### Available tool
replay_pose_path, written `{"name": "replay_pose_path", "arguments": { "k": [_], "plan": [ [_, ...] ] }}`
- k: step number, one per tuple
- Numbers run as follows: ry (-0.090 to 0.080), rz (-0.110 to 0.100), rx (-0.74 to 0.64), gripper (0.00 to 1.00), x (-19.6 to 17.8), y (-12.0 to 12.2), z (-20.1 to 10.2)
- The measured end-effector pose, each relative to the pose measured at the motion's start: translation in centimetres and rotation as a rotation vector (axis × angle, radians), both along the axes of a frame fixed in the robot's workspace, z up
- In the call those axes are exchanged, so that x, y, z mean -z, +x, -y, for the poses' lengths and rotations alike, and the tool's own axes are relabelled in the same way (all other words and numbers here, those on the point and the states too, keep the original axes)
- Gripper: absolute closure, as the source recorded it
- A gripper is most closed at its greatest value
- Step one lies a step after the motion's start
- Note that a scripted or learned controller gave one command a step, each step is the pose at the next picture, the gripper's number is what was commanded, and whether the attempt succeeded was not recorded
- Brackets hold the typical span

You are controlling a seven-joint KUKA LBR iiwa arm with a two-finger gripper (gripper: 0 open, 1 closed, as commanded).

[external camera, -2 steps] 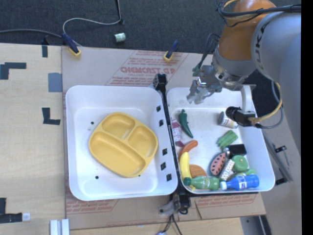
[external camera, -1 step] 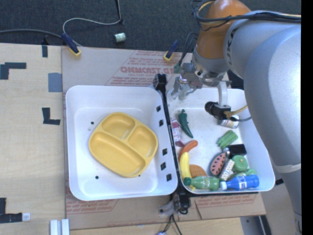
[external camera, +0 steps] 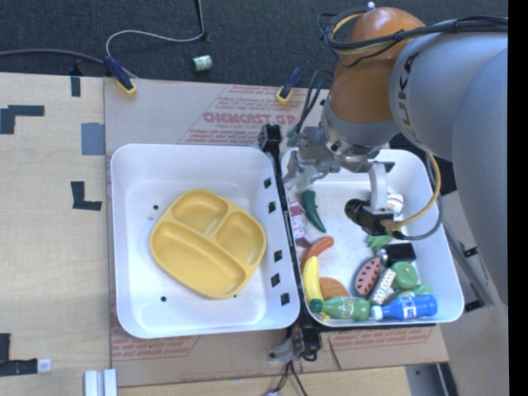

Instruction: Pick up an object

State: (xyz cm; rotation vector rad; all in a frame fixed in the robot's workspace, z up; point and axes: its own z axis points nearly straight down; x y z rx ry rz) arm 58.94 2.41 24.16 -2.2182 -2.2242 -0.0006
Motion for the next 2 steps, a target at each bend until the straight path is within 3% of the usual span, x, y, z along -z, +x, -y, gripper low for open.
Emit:
{"name": "replay_pose_path", "arguments": {
  "k": [1,2],
  "plan": [
    [-0.002,-0.003,0.002,1.00,3.7,2.2,2.1],
    [-0.001,-0.002,0.001,1.00,5.3,6.3,0.3]
  ]
}}
